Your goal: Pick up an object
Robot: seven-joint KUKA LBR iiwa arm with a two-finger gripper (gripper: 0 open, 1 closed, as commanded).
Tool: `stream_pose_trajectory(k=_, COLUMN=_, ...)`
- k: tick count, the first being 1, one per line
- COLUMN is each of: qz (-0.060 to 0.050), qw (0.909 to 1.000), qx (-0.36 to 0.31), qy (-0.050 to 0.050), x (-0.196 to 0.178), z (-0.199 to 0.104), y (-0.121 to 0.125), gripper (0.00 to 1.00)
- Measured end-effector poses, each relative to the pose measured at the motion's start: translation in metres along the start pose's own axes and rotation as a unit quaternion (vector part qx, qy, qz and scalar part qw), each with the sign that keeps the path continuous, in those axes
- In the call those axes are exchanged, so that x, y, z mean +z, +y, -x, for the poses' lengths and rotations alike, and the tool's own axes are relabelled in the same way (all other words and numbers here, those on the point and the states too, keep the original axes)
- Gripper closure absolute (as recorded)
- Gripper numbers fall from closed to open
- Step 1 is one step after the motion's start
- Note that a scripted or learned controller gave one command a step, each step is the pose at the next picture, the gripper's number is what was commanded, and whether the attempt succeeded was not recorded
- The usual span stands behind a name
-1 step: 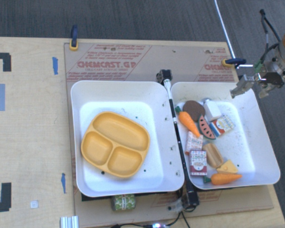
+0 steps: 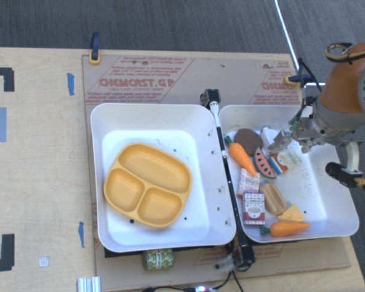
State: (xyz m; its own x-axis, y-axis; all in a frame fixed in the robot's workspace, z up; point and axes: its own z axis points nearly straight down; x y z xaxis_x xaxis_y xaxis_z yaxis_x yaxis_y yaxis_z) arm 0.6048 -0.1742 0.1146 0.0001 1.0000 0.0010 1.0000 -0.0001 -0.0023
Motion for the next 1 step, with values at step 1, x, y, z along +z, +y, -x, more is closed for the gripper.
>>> stream_pose_trajectory(k=1, qz=0.002, qw=1.0000, qx=-0.001, qy=-0.001, x=0.0286, z=-0.0342, y=0.0084, gripper=0.00)
